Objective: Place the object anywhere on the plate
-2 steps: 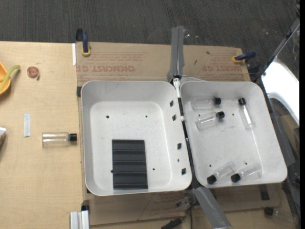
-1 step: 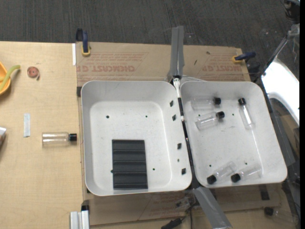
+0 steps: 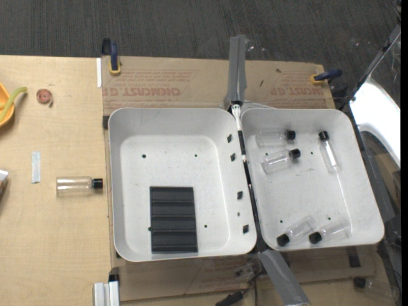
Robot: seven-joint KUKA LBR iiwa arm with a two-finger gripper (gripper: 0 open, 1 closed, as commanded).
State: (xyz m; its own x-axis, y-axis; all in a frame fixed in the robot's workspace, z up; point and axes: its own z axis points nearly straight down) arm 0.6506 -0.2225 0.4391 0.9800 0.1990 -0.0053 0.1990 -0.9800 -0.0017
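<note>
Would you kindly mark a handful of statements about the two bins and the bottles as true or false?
1. A black ribbed plate lies in the left bin. True.
2. Every clear bottle sits in the left bin. False: five lie in the right bin, such as one near its far side.
3. One bottle lies on the bench left of both bins. True.
4. The bottles have red caps. False: the caps are black.
5. Two bottles lie near the right bin's front edge. True.
</note>
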